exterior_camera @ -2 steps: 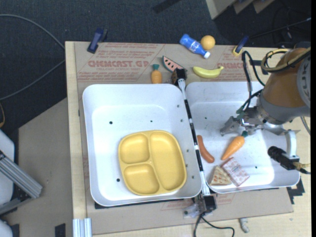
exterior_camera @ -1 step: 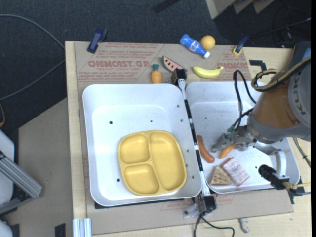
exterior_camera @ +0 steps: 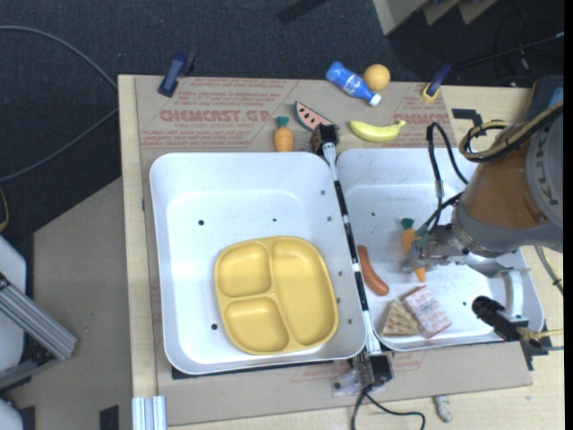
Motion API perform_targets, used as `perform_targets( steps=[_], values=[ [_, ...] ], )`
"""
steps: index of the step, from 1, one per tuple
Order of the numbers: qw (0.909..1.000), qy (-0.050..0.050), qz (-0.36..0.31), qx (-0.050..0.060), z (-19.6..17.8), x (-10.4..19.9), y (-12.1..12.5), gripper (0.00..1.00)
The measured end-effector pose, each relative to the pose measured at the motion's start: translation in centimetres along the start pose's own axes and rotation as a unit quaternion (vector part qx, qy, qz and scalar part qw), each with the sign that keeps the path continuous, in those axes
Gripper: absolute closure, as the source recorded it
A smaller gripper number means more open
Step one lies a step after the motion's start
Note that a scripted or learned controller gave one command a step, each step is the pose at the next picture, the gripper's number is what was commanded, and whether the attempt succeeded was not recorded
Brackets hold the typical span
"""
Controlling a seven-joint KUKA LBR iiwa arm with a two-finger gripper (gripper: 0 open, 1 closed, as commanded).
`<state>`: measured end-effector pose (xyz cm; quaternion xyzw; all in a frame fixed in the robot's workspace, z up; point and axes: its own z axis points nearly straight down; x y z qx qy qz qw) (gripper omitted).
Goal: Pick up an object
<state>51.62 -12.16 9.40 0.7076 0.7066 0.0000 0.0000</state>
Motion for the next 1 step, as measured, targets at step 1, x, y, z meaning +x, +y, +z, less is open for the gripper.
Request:
perform_targets(
  steps=[1],
  values=[
    [1.0000,0.000,-0.002,0.000,-9.08,8.06,1.13,1.00]
  ],
)
